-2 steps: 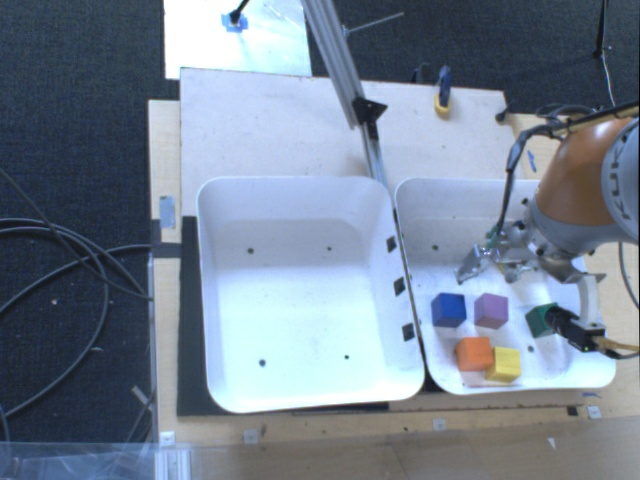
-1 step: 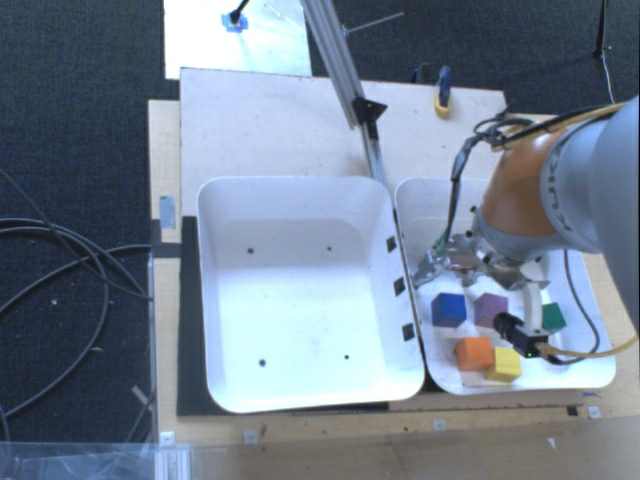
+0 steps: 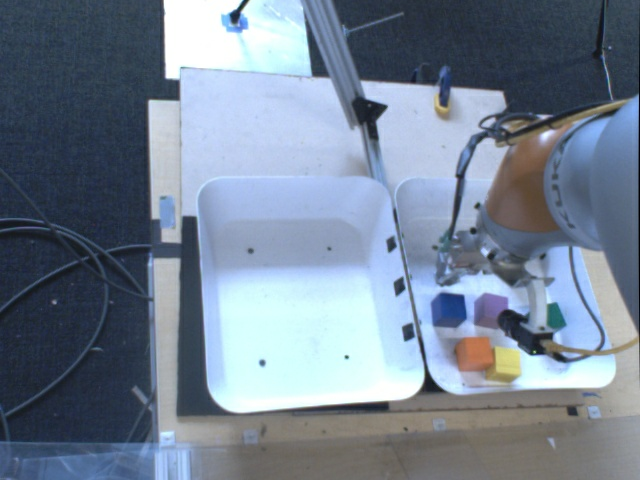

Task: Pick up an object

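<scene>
In the right bin (image 3: pixel 424 211) lie several small blocks: a blue cube (image 3: pixel 449 310), a purple cube (image 3: pixel 490 309), an orange cube (image 3: pixel 474 353), a yellow cube (image 3: pixel 504 364) and a green piece (image 3: pixel 555 316) half hidden by the wrist. My gripper (image 3: pixel 453 268) hangs low over this bin, just above and behind the blue cube. Its tip is dark and partly masked by the wrist body. Nothing can be seen held in it.
The left bin (image 3: pixel 300 288) sits beside the right one, their rims meeting at the middle. A slanted metal pole (image 3: pixel 340 58) crosses the back of the bench. A yellow clamp (image 3: pixel 441 103) stands at the back edge. Cables (image 3: pixel 60 268) lie on the floor at left.
</scene>
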Robot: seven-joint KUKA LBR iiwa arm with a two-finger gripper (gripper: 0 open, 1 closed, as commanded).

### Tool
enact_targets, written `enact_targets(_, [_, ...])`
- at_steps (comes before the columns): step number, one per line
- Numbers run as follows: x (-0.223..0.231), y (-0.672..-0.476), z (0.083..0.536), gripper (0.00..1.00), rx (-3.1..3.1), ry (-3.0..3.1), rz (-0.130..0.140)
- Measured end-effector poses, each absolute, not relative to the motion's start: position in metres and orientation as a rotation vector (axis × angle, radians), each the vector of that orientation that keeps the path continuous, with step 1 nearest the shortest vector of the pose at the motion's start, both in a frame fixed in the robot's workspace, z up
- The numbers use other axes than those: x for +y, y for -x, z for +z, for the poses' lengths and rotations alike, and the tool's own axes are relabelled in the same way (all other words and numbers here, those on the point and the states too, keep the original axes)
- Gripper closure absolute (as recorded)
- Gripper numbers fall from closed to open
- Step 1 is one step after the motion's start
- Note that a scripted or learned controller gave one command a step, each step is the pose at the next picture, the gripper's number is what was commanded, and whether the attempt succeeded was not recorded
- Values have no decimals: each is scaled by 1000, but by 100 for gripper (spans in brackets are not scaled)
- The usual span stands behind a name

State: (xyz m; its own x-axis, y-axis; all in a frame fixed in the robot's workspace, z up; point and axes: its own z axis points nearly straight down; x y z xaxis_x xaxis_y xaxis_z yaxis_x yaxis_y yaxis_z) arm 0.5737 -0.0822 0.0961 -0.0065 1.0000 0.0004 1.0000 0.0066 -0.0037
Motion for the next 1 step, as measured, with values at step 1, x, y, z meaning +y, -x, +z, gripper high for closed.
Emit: enact_targets(1, [-116,-518,88,100,-2219,2222,3])
